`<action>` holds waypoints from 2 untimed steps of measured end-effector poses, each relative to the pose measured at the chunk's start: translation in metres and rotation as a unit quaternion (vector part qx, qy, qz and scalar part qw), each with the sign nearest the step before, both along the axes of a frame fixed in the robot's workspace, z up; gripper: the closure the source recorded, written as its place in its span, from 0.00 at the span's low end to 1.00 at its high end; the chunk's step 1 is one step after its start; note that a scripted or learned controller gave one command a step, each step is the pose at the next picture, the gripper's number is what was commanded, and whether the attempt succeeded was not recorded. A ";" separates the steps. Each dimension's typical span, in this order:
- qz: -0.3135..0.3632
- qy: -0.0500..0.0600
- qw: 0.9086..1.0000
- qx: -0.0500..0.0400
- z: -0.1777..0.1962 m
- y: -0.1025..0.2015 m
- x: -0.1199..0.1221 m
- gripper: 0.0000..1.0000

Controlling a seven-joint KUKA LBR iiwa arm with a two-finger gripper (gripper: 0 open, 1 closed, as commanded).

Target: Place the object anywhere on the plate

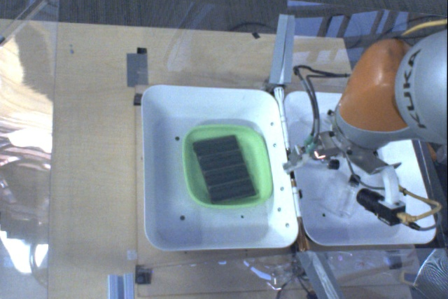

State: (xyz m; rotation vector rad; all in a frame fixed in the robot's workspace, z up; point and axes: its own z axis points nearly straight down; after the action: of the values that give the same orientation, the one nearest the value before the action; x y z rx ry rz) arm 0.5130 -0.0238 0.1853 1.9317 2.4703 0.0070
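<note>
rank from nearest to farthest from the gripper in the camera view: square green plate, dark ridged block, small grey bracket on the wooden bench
The gripper hangs over the right bin.
1. Square green plate, in the left bin; its right rim is closest.
2. Dark ridged block, lying on that plate's middle.
3. Small grey bracket, on the bench beyond the left bin's far-left corner.

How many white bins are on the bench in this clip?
2. The left bin holds a green plate with a dark ridged object on it. The right bin sits beside it, partly covered by the arm.

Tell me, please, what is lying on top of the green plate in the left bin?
A dark ribbed rectangular block lies on the green plate, tilted slightly. It covers the plate's middle.
</note>
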 end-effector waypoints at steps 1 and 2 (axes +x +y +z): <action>-0.006 0.000 1.000 0.000 0.000 0.036 0.014 0.00; -0.020 0.000 1.000 0.000 0.000 -0.030 0.046 0.00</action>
State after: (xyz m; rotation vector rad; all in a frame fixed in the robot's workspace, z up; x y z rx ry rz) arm 0.5592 -0.0540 0.1857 1.9814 2.4296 0.0068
